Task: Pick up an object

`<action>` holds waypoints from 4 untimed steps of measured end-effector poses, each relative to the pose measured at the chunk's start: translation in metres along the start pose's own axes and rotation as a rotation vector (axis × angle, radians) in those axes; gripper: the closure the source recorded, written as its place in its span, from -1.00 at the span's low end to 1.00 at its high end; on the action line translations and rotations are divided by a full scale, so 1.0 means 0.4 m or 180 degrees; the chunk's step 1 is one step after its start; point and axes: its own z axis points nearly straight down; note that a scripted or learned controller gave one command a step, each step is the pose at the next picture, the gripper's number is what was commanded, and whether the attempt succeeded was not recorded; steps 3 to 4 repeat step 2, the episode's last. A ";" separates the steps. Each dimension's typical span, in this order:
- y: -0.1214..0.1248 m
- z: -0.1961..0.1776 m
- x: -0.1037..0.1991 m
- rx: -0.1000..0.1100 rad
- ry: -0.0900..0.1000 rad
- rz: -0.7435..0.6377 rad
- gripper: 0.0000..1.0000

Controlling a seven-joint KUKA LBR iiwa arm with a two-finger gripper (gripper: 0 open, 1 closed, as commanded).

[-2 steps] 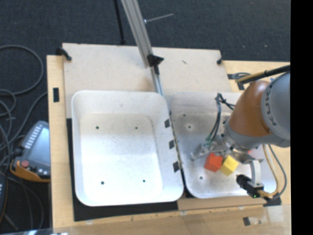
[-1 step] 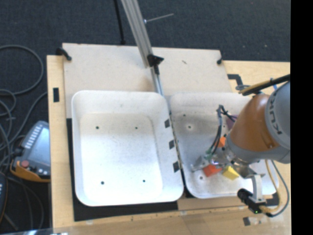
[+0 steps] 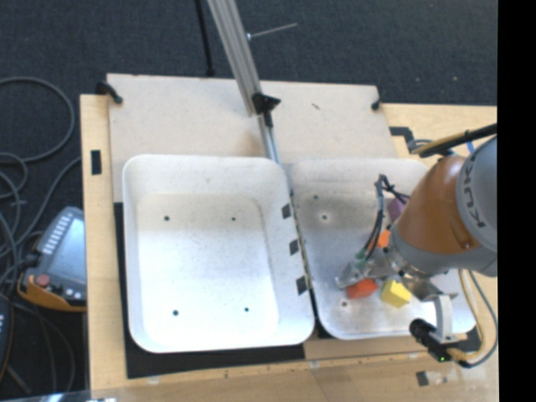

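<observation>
Orange lump [image 3: 362, 289] and yellow block [image 3: 395, 293] side by side in the right bin [image 3: 331, 199], near its front edge, just under the arm's wrist. Pincer [image 3: 368, 270] low over them, close to the orange lump, mostly hidden by the grey and orange wrist; whether spread or closed, cannot tell. Nothing visibly between its tips, so no grasp to claim yet.

Judged stage: final descent or closing on the orange lump. To do it well: centre on one item alone, away from the yellow block touching or nearly touching it; come down straight; close across the narrower side; lift slowly to check the hold. Risk of nudging both pieces toward the bin's front wall.

Orange lump slightly wider than tall in this view, long axis roughly left to right; no clear front or pointing end. Yellow block turned cornerwise, one corner toward the bin's front.

Left bin [image 3: 209, 249] well apart, beyond the divider. Both bins on the desk [image 3: 243, 107].
</observation>
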 end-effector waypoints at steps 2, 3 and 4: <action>-0.005 -0.290 0.424 0.0029 0.0020 -0.0054 1.00; -0.005 -0.290 0.424 0.0029 0.0020 -0.0054 1.00; -0.005 -0.290 0.424 0.0029 0.0020 -0.0054 1.00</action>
